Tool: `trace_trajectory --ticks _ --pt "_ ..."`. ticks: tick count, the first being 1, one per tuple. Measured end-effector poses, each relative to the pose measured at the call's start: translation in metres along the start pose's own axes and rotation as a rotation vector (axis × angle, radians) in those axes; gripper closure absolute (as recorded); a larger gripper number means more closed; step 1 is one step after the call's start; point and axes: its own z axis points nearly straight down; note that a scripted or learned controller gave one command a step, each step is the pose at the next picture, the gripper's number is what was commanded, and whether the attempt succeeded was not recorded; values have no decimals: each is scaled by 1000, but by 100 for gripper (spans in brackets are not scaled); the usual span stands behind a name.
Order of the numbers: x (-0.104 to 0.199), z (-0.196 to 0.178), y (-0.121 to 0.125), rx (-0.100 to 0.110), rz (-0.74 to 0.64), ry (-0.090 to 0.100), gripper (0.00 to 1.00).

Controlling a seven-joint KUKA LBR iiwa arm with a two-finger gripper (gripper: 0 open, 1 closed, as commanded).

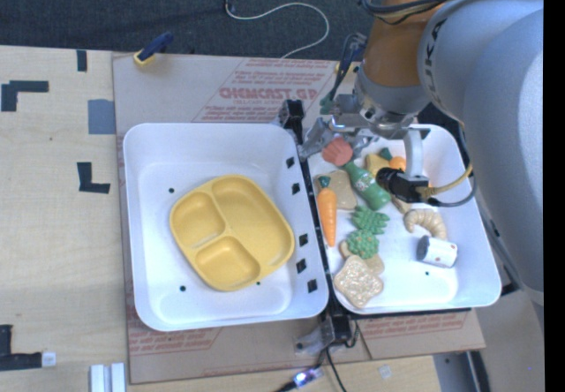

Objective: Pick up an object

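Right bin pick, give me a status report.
Hand low over right bin, at the red-orange toy; grasp not confirmed. Green bottle and carrot crowd close beside it. Yellow tray in left bin.

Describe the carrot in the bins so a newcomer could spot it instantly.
Find the right-hand white bin, the one crowded with toy food, and look along its left wall beside the divider. The carrot lies there lengthwise, its green top toward the arm and its tip pointing toward the cracker. It is the only long, tapering orange piece among them.
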Motion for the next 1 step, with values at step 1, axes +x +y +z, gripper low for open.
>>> trace_trajectory --ticks 1 --pt "-16 -7 -8 0 6 -2 100"
